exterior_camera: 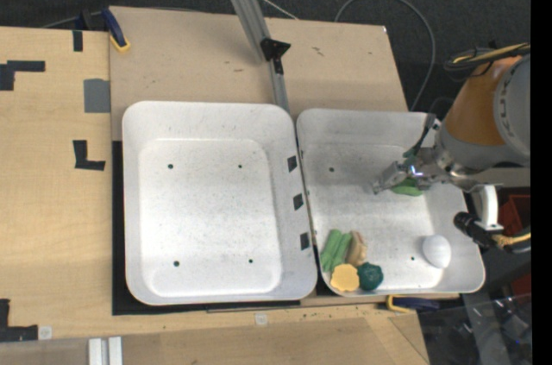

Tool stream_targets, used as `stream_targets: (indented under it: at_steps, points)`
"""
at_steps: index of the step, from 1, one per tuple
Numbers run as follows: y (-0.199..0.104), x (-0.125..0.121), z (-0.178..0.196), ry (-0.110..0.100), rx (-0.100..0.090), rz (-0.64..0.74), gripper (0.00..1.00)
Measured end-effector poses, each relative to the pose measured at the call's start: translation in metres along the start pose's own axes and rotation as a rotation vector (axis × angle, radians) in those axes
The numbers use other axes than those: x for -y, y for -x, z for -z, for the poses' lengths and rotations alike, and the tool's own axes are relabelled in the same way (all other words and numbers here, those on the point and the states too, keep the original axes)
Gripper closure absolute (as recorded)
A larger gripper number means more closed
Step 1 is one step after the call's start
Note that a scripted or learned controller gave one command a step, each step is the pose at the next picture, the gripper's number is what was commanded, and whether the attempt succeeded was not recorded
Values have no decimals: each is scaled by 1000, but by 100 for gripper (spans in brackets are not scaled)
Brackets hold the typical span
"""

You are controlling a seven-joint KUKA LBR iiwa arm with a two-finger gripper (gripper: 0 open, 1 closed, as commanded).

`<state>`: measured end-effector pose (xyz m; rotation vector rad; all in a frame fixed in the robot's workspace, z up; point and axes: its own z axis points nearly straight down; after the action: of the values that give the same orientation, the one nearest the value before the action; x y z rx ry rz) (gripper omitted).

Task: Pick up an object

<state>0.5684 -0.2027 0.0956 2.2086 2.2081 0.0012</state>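
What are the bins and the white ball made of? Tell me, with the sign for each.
Bins: probably moulded plastic, matte white with dark speckles; rounded corners and a raised rim suggest it. White ball: smooth and pale with soft shading, perhaps plastic or foam; the view leaves it open.
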Motion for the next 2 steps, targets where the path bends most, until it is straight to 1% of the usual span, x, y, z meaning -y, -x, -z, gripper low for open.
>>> stream_targets:
  at_steps: [1,2]
  points:
    - [0,0,11,0,-1,1,100]
    - [6,5,69,-10,-11,0,100]
